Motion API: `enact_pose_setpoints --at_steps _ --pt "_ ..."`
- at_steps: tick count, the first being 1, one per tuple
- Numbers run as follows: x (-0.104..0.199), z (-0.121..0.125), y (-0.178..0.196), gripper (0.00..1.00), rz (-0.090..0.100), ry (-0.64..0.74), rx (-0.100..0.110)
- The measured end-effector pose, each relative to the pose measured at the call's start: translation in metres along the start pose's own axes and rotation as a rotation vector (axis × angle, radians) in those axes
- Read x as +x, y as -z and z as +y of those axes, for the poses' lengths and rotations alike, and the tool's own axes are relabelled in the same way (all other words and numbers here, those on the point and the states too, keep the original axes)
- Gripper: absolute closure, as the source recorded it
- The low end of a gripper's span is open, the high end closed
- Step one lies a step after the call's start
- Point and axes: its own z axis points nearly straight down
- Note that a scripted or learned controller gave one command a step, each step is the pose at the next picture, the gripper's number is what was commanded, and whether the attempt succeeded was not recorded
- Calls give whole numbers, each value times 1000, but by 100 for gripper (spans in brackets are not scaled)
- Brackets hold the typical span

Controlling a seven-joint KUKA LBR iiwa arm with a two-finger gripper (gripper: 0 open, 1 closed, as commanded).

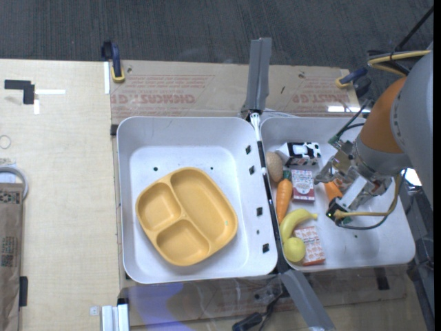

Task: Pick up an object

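The gripper (339,185) hangs low over the right bin (386,250), at its middle; whether it holds anything cannot be told. Just to its left, along the bin's left wall, lies a carrot (283,195), its long axis running front to back.

Small orange object (333,187) in right bin (386,254)

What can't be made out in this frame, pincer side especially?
- Pincer: open or shut unreadable, wrist and cables blur together in the camera view.
- Orange item beside it: mostly hidden by the pincer, identity unclear.
- Red cartons: print too small to read.
- Arm: cut off at the right edge.
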Motion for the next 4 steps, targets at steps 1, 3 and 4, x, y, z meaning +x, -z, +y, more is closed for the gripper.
enact_pose_setpoints --at_steps 1,3,4 --pt "-68 18 116 0 -1 -71 1" --pt "-14 10 -7 0 -2 -447 2" --pt "-77 42 75 0 0 -586 2"
